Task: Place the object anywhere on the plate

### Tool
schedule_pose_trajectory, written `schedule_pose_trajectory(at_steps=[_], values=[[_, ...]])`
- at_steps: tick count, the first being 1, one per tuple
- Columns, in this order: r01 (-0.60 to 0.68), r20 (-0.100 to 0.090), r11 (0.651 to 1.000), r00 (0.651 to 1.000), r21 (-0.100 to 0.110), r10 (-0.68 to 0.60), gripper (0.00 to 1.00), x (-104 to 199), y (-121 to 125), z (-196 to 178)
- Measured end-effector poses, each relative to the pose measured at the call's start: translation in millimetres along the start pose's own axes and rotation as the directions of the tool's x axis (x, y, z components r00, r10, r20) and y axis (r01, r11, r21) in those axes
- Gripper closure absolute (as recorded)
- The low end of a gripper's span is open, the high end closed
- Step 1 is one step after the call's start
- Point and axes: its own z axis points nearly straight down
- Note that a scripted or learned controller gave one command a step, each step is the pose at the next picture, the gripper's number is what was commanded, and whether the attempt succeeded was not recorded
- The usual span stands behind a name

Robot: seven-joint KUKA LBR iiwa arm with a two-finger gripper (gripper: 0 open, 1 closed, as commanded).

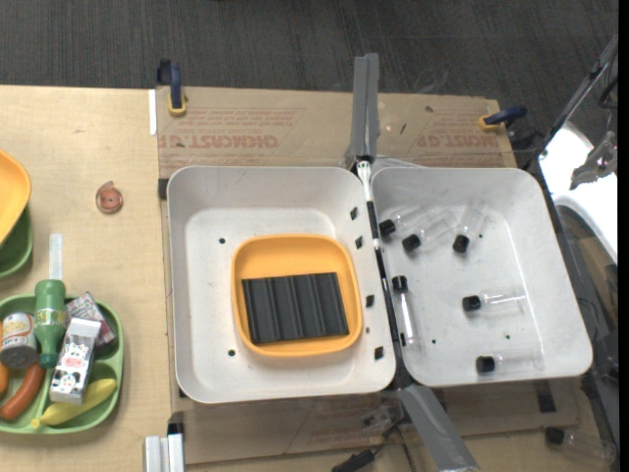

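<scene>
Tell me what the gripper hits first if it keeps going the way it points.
Likely the right rim of the right bin: the gripper hangs just beyond it, seemingly pointing down and left. Depth and aim are unclear here.

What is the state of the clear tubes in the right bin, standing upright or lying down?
Lying down. The clear black-capped tubes rest on their sides, scattered across the floor of the right bin; none is on the orange plate.

dark grey carpet floor (pixel 295 18) beyond the bench; light wooden tabletop (pixel 79 146) at left; brown cardboard sheet (pixel 295 131) beneath bins, blue-and-yellow clamps (pixel 173 91) at its corners.
</scene>
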Motion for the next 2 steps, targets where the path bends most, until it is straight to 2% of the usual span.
schedule_pose_trajectory(at_steps=[1, 2], values=[[0.399, 0.001, 0.917, 0.917, -0.001, -0.399, 0.00, 14, 19, 5], [0.652, 0.001, 0.759, 0.759, -0.001, -0.652, 0.00, 36, 47, 10]])
